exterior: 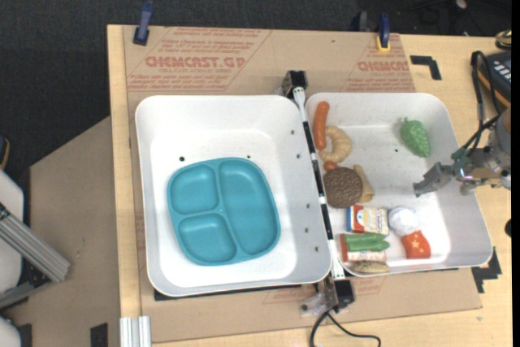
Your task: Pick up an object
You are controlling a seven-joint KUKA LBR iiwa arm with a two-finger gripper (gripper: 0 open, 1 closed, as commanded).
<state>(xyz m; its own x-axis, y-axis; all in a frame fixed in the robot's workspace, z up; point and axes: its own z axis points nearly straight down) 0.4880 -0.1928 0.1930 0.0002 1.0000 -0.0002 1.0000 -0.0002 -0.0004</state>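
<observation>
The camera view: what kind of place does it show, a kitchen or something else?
Probably a robot lab or test bench, not a kitchen. Two white bins sit on a board held by clamps. The food items look like toys, beside a teal divided tray, with a gripper reaching in.

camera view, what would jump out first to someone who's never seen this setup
The teal divided plate stands out first, lying alone in the left bin. Next comes the cluster of toy food along the left and lower sides of the right bin: an orange hot dog at the top and a brown patty below it, with a green piece apart near the far right corner. The gripper reaches in over that bin's right side.
</observation>
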